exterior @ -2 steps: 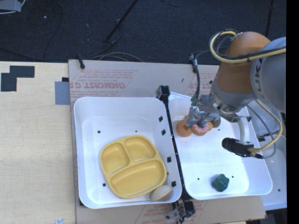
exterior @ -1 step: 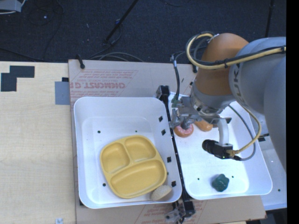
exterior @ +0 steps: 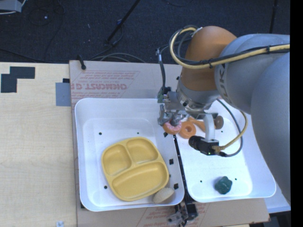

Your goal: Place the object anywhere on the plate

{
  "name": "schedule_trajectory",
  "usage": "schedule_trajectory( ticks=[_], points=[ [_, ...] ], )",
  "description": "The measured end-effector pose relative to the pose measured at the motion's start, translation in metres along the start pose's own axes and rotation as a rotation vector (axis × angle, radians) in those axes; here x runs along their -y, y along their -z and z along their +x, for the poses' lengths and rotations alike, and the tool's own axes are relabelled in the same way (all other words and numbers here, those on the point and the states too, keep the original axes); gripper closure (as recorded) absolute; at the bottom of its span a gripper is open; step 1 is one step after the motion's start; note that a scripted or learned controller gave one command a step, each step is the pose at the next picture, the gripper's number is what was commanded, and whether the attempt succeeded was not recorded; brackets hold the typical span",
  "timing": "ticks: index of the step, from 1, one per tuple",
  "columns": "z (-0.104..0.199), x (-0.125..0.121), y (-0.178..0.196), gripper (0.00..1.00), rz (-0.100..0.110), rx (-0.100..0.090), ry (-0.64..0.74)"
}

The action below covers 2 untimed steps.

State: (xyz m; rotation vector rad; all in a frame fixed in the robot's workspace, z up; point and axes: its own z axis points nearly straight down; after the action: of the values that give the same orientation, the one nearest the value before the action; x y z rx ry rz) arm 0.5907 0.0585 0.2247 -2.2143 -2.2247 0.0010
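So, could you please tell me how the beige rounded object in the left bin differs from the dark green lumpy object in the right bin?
The beige rounded object is pale, smooth and oval; the dark green lumpy object is dark and knobbly. The beige one lies against the yellow divided plate in the left bin; the green one sits alone in the right bin. Both are small and rest near their bins' front edges.

A pale wooden bench (exterior: 33,145) stands before a dark floor (exterior: 94,22) strewn with black cables (exterior: 124,18).
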Motion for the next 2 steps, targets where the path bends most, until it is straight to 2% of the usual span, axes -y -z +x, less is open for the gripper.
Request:
schedule_trajectory(
  ticks=[1,2],
  points=[
    [0.048,-0.009,-0.007,1.0,0.001,0.001,0.0],
    [0.052,0.001,0.006,1.0,0.001,0.001,-0.003]
  ],
)
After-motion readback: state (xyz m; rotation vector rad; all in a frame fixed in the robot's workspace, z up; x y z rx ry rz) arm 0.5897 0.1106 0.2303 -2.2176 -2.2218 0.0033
